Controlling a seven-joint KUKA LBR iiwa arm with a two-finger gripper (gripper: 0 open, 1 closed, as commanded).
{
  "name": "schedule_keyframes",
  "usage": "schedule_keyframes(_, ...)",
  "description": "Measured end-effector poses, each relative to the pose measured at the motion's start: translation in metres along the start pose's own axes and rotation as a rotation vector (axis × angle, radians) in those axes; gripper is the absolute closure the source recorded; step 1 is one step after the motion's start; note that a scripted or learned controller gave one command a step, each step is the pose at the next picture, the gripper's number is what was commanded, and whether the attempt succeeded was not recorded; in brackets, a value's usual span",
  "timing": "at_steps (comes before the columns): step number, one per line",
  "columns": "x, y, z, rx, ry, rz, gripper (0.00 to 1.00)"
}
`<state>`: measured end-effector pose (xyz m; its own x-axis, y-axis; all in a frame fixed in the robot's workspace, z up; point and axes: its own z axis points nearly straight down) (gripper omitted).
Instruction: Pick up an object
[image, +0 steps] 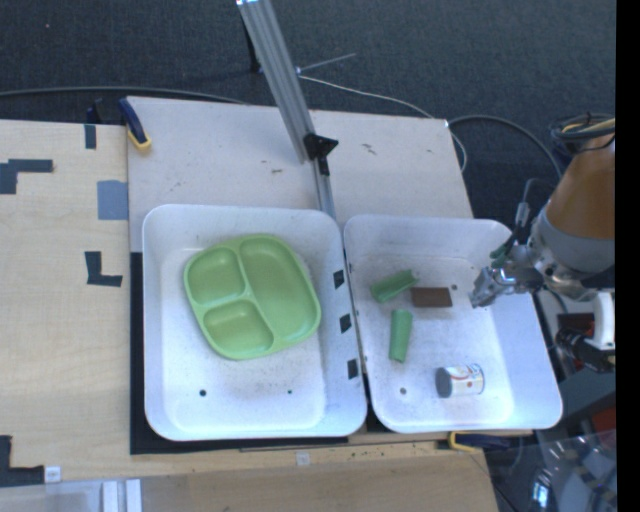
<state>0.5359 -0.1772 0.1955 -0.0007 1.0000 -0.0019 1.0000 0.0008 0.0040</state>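
Above the right bin (520, 400), near its right wall, the gripper (487, 288) is seen just beside the brown block (431, 296); whether it is apart or together cannot be told, and nothing is seen held. Contents of this bin: brown block, two green blocks (393, 286) (400, 334), and a small can (459, 380) lying on its side. A green divided plate (252, 295) is held by the left bin (170, 400). A miss is judged possible: the block is low and flat, the can may roll, and the wall crowds the approach.
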Motion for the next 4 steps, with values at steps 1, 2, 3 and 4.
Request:
schedule_keyframes(1,0.0,0.001,-0.047,0.0,0.0,-0.001,1.0)
schedule_keyframes(2,0.044,-0.004,-0.043,0.006,0.003,-0.004,1.0)
schedule_keyframes(3,0.103,-0.011,-0.037,0.007,0.004,-0.006,1.0)
schedule_keyframes(4,0.15,-0.017,-0.031,0.007,0.003,-0.005,1.0)
